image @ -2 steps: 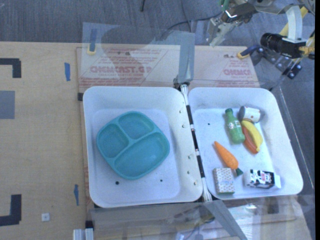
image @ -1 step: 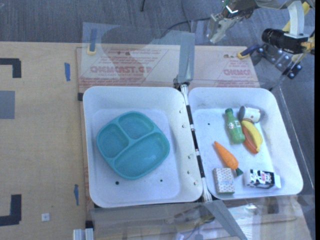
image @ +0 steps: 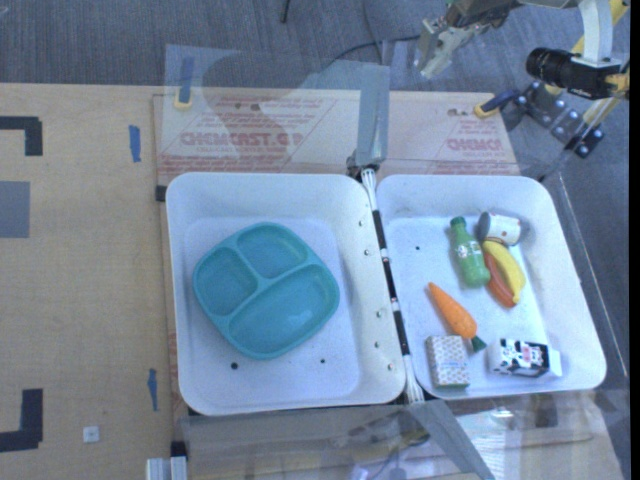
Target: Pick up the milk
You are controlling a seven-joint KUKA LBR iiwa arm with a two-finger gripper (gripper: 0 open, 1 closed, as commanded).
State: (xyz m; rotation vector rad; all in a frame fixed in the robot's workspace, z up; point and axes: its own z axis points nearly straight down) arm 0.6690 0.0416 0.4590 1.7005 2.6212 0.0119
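The small white milk carton with black cow patches [image: 523,357] is seen lying on its side in the right white bin's [image: 570,258] near corner, long axis crosswise, far below the raised gripper [image: 440,48], whose state cannot be told.

Two bins side by side on counter [image: 80,298]. Left bin [image: 190,198] holds divided plate [image: 265,288] at centre. Right bin [image: 570,268]: bottle [image: 467,252], banana [image: 503,268] near far edge; carrot [image: 453,313] mid; box [image: 447,360], milk [image: 522,357] at near edge, milk by near-right corner.
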